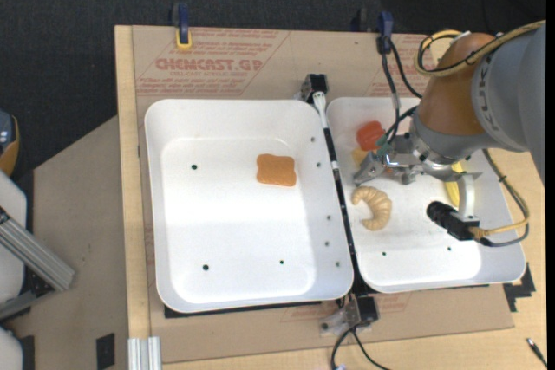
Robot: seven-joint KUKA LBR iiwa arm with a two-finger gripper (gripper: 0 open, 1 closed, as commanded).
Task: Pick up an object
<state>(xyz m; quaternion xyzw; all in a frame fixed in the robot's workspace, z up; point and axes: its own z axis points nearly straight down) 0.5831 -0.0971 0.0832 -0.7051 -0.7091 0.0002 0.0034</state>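
- Your gripper sits low over the right bin, at its left half, just above the croissant. The finger ends are a small metallic cluster, too blurred to read; you cannot tell whether they stand wide or narrow, and nothing is seen between them.
- Candidate objects in this bin: the croissant just below the gripper, a red piece just above it, and a yellow item partly hidden under the wrist. An orange toast-shaped piece lies alone in the left bin, well apart.
- Judgement: the croissant looks the nearest target. Centre over its thick middle, not the tapered tips, and span its narrow width.
- Keep clear of the divider wall at the left; a finger landing on the rim would spoil the close.
- Confirm the object is between the fingers before lifting.
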